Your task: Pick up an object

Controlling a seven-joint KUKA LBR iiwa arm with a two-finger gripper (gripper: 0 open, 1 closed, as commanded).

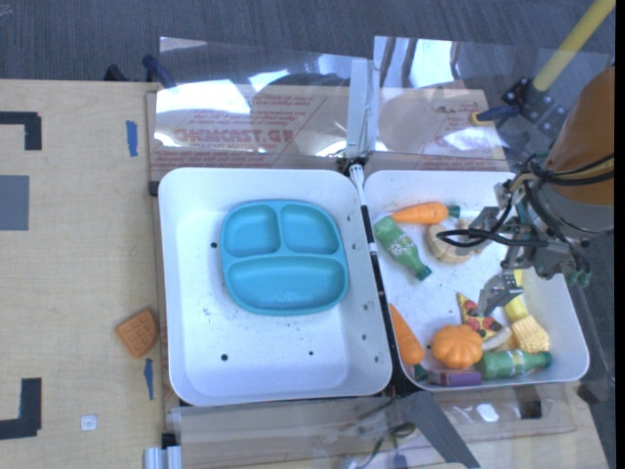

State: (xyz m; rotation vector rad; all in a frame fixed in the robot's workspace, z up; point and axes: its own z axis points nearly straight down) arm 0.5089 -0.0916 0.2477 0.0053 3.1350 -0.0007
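Left bin (186, 262): wide white floor open around blue divided plate (284, 257) at centre. Right bin (571, 335): crowded along near edge, with pumpkin (458, 346), green bottle (515, 362), corn (528, 333), pizza slice (478, 315) packed together (barely any gap). Carrot (404, 334) lies against divider wall. Bare floor mid-bin, between second green bottle (401, 245) and pizza slice. Gripper (502, 294) hangs over right side.
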